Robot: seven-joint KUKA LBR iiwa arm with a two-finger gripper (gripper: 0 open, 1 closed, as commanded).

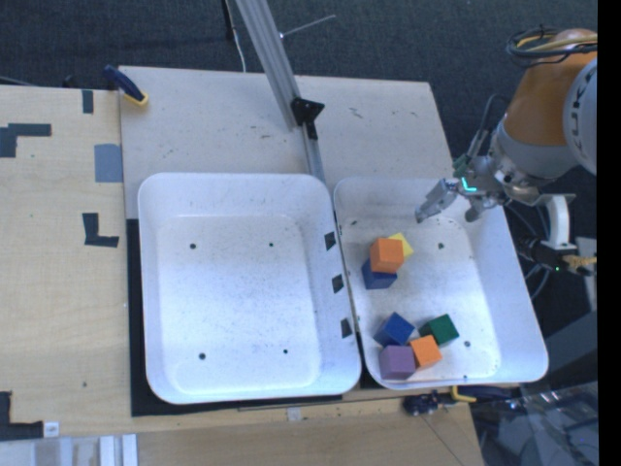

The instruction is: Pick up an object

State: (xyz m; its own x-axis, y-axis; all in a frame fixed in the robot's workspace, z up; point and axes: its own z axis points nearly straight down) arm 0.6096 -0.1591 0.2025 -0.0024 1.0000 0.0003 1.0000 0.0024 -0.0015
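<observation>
The right bin [490, 260] holds several small blocks. An orange block [386, 254] lies on a blue block [378, 277], with a yellow one [402, 247] just behind it. Nearer the front lie a blue block [395, 329], a green block [442, 330], a small orange block [425, 350] and a purple block [396, 362]. My gripper [451, 202] hangs over the far right part of this bin, up and to the right of the orange block. Its fingers stand apart with nothing between them.
The left bin [233, 284] sits beside the right one, their rims touching. A slanted metal pole [267, 47] with a black clamp [307, 112] rises behind the bins. A blue and yellow tool [126, 84] lies at the bench's far left.
</observation>
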